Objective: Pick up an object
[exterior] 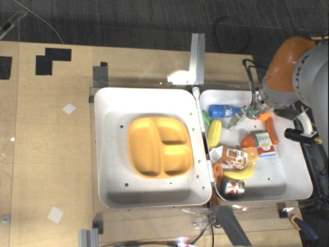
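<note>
Here gripper (252, 111) low in right bin (293, 187), blue bottle (222, 110) beside (finger state perhaps hidden, unclear).

Tray (157, 145) in left bin (108, 138); banana (240, 173) in right bin (293, 174).

The arm (308, 76) is made of smooth, rounded grey shells with a glossy orange band (288, 60) bulging like a dome next to the grey part. Below the band, thin black cables (250, 78) loop beside a small silvery metal gripper (252, 111). A black fitting with a white ring (303, 130) sticks out under the grey shell
</note>
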Controlling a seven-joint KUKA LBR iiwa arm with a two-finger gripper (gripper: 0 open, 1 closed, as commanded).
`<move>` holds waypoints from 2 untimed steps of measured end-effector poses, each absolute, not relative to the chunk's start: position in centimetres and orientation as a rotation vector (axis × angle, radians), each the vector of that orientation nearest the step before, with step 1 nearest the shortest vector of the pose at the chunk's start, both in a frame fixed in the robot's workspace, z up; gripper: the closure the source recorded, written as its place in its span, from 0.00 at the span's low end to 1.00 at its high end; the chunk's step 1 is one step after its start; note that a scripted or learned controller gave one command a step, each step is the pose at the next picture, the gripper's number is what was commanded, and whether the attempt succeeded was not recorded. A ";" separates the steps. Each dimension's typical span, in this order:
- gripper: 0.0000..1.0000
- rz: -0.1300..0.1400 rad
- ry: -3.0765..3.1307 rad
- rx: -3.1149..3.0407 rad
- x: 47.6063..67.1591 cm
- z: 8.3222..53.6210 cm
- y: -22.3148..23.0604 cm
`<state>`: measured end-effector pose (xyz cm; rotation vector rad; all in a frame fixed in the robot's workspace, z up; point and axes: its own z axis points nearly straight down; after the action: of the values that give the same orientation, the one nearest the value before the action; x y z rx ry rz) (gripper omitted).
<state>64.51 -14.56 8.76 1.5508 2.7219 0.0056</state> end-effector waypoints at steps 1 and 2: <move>1.00 0.009 2.718 1.534 64.9 10.3 -14.6; 1.00 0.009 2.516 1.865 65.2 18.4 -10.6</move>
<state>65.17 -10.63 18.38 1.8652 2.5163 0.0088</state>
